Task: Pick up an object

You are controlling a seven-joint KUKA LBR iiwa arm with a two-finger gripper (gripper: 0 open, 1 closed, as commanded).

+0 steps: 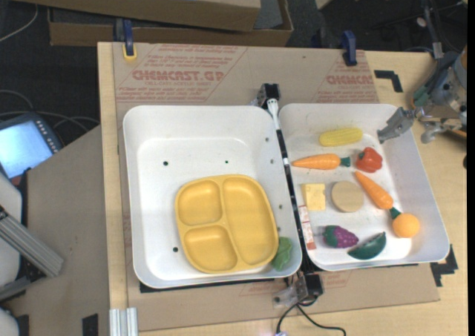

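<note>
The right bin (423,171) holds several toy foods: a yellow corn cob (341,136), a carrot (320,162), a red pepper (369,159), a second carrot (373,190), an orange (406,225), a yellow cheese square (315,197), a tan round disc (346,196), purple grapes (340,236) and a dark green wedge (367,247). My gripper (413,132) hangs over the bin's upper right corner, to the right of the corn. It stands open with nothing between its fingers.
The left bin (156,149) holds a yellow divided plate (225,223), with a green leafy piece (284,253) at its lower right corner. A black divider strip (283,156) runs between the bins. Cardboard lies under both bins.
</note>
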